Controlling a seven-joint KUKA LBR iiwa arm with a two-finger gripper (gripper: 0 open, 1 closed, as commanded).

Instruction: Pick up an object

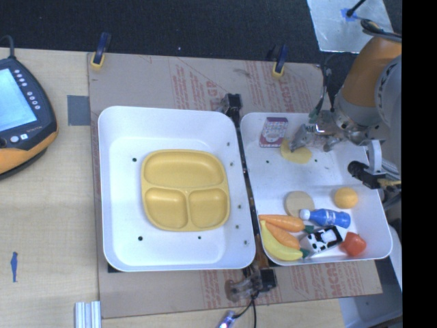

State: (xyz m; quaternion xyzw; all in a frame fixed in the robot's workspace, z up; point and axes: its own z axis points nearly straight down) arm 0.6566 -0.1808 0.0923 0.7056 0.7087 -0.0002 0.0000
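Yellow disc (298,155) lies flat at the right bin's (382,214) far end, directly under the tool (301,142), whose fingers stand slightly apart just above it, gripping nothing yet.

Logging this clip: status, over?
Gripper low in right bin, over pale yellow disc; grasp unconfirmed. Small card beside it. Yellow tray in left bin, untouched.

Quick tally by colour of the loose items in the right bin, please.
Yellow: 3 – banana, round fruit, flat piece
Orange/red: 2 – carrot, red piece
Tan: 1 – disc
Blue: 1 – bottle
Black-white: 1 – carton
Maroon: 1 – packet
Total: 9
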